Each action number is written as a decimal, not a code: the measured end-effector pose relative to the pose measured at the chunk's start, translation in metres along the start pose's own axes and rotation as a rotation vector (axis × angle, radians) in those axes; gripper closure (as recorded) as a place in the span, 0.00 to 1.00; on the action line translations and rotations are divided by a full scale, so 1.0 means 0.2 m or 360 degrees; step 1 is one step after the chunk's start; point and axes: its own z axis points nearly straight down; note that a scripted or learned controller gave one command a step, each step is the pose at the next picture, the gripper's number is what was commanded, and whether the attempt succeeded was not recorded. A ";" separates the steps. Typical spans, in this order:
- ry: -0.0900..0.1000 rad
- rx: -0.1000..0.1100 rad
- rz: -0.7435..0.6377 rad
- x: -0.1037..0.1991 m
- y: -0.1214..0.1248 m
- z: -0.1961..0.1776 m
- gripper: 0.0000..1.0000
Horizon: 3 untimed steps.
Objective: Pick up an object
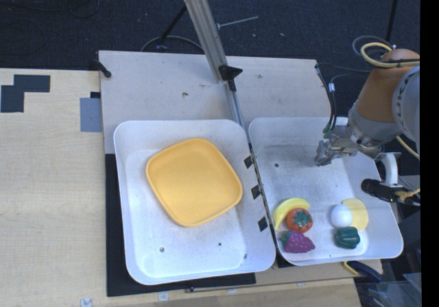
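- Task things, as I read them from the feed: a cluster of toy foods sits in the right bin [274, 141], along its near edge.
- Banana [288, 207], yellow and curved, lies at the left of the cluster; a red tomato [299, 220] with a green top touches it; purple grapes [299, 242] sit just in front of the tomato.
- To their right, apart from that trio: a white egg [341, 215] against a pale yellow piece [358, 211], and a dark green pepper [347, 237] just in front of both.
- Pincer [328, 155] is low over the far half of the right bin, well apart from the foods. I cannot tell from this slant whether its fingers are spread or closed; I see nothing in them.
- Left bin [130, 162] holds a yellow plate [193, 180], square with rounded corners, lying flat and turned slightly.
- Both bins rest on a pale counter [164, 83] with some dark specks; a light wood panel [48, 182] lies to the left, dark floor with cables beyond.
- An aluminium post [204, 28] slants up from the counter's back, above the seam between the bins.
- Black clips [255, 190] mark that seam.
- Open room: bare bin floor between pincer and foods; the foods crowd the near wall.
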 end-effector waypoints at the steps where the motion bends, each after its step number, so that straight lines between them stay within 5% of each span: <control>1: -0.0001 -0.0005 0.0004 0.00 0.02 -0.21 1.00; 3: -0.0001 -0.0006 0.0003 0.04 0.03 -0.65 1.00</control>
